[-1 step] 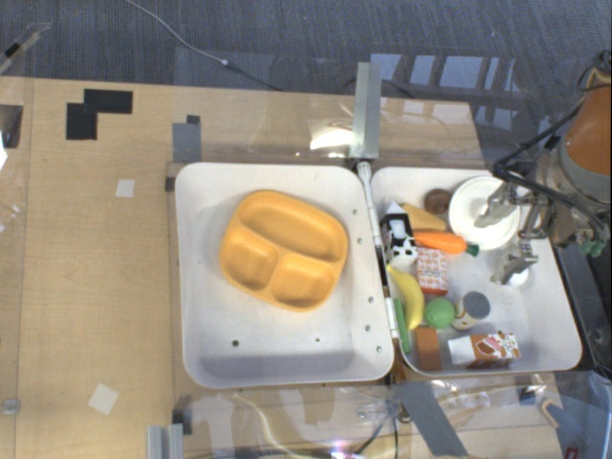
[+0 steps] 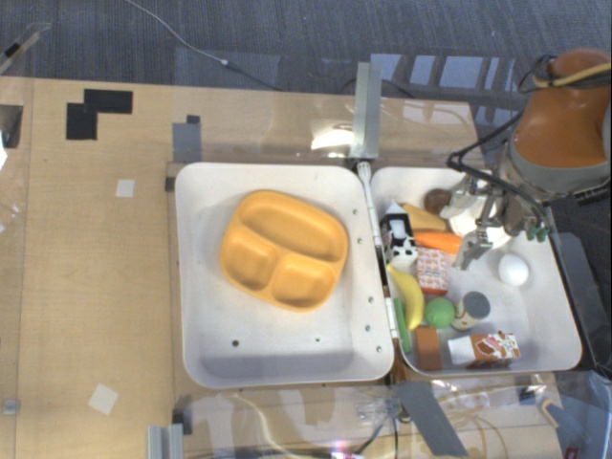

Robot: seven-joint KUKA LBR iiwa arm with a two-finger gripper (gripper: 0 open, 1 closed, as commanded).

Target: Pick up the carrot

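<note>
Carrot (image 2: 438, 242) lies crosswise, long axis left-right

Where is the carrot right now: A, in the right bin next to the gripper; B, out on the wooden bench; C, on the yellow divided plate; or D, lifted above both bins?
A: the carrot lies in the right bin, just beside the gripper.

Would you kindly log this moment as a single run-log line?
task: pick up carrot | gripper: over right bin, beside carrot | carrot: lying in bin, not held | yellow tray: left bin
</note>
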